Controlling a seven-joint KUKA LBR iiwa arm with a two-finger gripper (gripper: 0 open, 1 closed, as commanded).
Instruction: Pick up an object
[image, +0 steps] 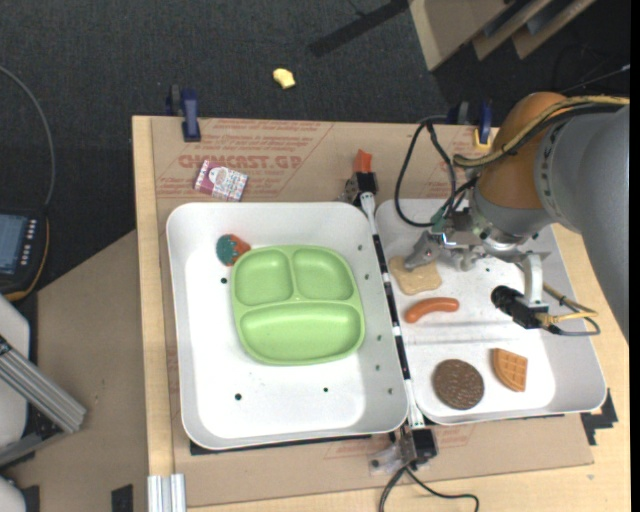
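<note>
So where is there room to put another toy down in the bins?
Most room is in the left bin: bare floor along the near edge below the green divided plate, and down its left side. The right bin is crowded: bread slice, sausage, brown cookie, waffle and the gripper.

My count: two white bins (200, 400), one green divided plate (297, 303), one sausage (431, 309), one waffle (509, 369), one brown cookie (458, 384), one bread slice (416, 276).
</note>
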